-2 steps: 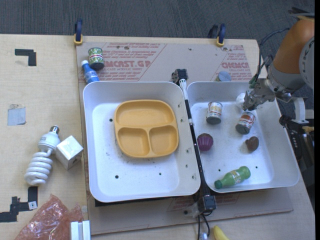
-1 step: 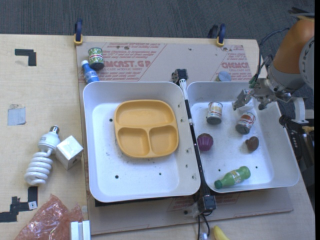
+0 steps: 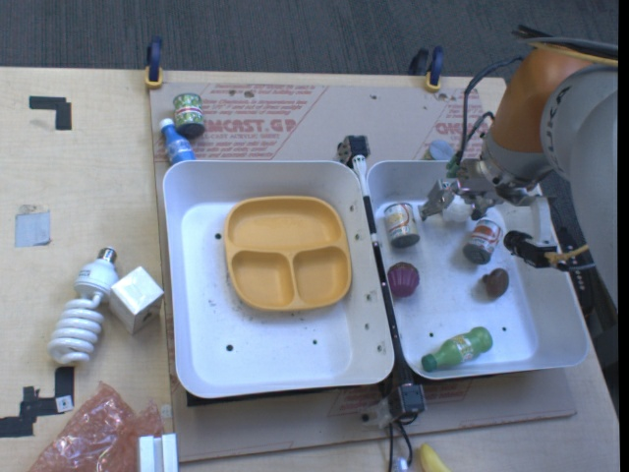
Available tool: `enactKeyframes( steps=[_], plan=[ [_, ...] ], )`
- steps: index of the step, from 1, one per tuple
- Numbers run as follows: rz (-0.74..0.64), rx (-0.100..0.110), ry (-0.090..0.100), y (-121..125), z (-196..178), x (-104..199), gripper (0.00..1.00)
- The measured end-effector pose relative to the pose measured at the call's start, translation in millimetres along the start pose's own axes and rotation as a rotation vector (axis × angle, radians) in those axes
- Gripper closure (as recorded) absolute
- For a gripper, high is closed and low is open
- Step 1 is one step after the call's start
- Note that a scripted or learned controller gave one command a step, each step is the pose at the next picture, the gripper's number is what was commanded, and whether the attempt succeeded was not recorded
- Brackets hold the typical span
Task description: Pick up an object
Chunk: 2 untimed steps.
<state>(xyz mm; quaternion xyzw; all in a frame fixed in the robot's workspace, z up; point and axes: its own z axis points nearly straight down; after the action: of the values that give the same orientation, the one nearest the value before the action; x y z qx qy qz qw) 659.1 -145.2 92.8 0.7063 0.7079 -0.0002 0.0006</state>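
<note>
The right bin [image 3: 550, 347] holds several objects. A small tin can [image 3: 400, 224] with a pale label stands near the bin's left wall. A purple round object [image 3: 403, 279] lies just below it. A second small can [image 3: 483, 241] sits mid-bin, with a brown rounded object [image 3: 494, 282] under it. A green bottle [image 3: 458, 349] lies on its side near the front wall. My gripper [image 3: 460, 205] hangs over the bin's back half, between the two cans and slightly above the second can. Its fingers are spread open with nothing between them.
The left bin [image 3: 197, 342] holds a yellow divided plate [image 3: 288, 252]. Behind the bins on the cardboard lie a small green can [image 3: 188, 112] and a blue item [image 3: 178, 147]. A spiral bulb [image 3: 83, 308] and a white cube [image 3: 137, 298] rest at the left.
</note>
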Motion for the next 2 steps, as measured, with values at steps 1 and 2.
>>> enactKeyframes(
  steps=[1,2],
  plan=[
    [-0.002,0.000,-0.001,0,-10,0,1.00],
    [0.000,0.000,-0.001,0,-136,20,1.00]
  ],
)
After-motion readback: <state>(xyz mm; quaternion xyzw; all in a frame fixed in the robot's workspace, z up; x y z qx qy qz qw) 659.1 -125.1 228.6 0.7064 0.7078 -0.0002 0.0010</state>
